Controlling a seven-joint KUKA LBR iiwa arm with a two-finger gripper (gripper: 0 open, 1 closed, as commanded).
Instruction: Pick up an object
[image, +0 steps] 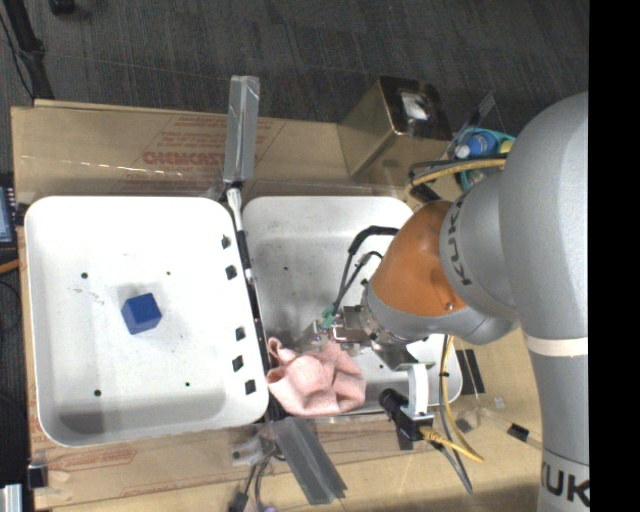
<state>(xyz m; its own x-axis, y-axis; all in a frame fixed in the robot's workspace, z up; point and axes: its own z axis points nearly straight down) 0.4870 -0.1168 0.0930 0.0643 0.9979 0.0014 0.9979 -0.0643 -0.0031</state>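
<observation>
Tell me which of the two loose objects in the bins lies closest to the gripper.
The pink cloth, crumpled in the right bin beside the gripper; the blue cube sits in the left bin.

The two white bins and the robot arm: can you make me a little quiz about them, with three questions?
1. True or false: the blue cube lies in the left bin.
2. Which bin holds the pink cloth? A) left B) right
3. Fill in: the arm's band above the wrist is ____.

Key: 1 true. 2 B, at the near edge of that bin, just beside the gripper. 3 orange.
</observation>
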